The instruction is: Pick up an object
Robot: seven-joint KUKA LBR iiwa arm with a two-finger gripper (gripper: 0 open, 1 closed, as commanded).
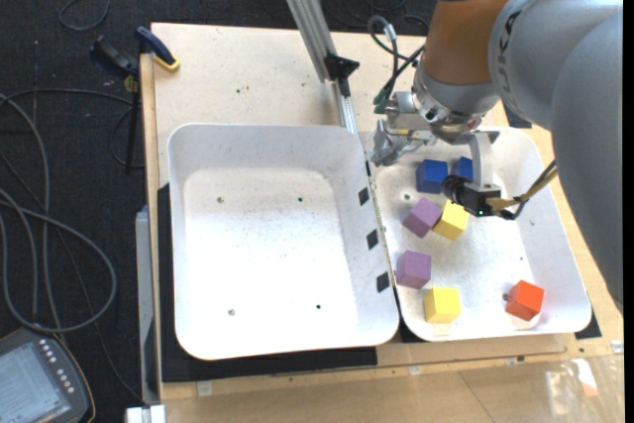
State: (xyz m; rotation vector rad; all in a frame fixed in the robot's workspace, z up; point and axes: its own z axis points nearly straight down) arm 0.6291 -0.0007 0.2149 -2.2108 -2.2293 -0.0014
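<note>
The arm enters from the right of the frame and bends down over the right bin (555, 243), its orange band sitting high in the upper right, which puts the gripper (428, 146) low over the upper part of that bin, where the blocks are crowded closest. That placement looks like a descent toward a pick rather than a carry. Whether the gripper is open, closed or on anything cannot be told, since the wrist housing covers it from above. Every candidate lies in the right bin: a blue block (432, 175) just below the gripper, a purple block (423, 215) touching a yellow block (453, 221) beneath it, a second purple block (414, 267) and a second yellow block (442, 303) lower down, and an orange block (525, 299) apart at the lower right. The left bin (198, 163) fills the middle of the frame. No brand, label or legible writing appears on the blocks or bins.
</note>
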